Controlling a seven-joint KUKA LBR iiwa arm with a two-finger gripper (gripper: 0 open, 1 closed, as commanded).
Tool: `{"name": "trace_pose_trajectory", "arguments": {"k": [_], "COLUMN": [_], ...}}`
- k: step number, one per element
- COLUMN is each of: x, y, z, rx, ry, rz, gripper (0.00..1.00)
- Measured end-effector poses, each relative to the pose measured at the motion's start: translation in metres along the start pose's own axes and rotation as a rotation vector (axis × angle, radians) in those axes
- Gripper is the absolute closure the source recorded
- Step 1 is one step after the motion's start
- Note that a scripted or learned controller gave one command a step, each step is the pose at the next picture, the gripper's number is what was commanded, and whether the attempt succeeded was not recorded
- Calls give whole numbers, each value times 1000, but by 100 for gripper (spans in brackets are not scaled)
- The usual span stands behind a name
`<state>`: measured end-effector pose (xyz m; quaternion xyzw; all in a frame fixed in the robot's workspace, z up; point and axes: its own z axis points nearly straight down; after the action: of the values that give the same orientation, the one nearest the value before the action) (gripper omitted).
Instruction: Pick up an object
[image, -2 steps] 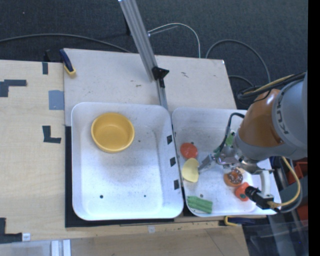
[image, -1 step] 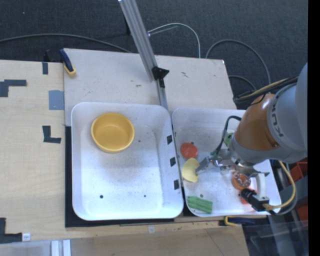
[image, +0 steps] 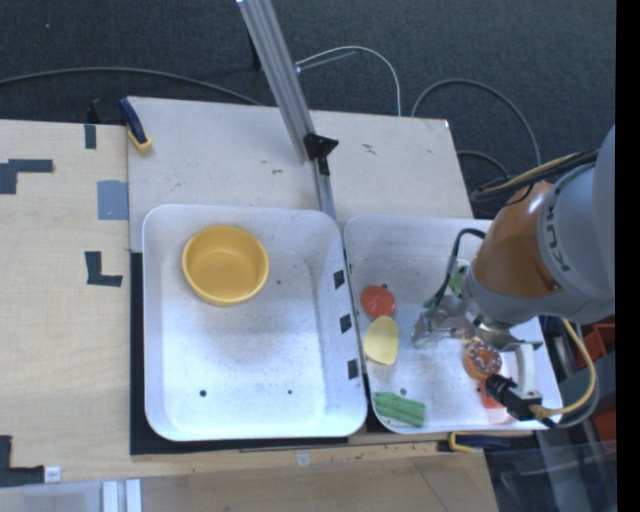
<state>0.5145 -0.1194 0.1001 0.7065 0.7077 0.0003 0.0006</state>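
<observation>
Beside claw: yellow piece, red piece.

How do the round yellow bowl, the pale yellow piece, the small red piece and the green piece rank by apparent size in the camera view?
1. Round yellow bowl
2. Pale yellow piece and green piece: look alike, unranked
3. Small red piece

bowl in L bin | end effector over R bin

Two bins, one bowl
</observation>
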Motion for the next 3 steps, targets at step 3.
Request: {"name": "trace_pose_trajectory", "arguments": {"k": [3], "x": [5], "y": [6], "z": [-178], "rx": [-4], "ry": [-1], "rz": [-1], "gripper": [100]}}
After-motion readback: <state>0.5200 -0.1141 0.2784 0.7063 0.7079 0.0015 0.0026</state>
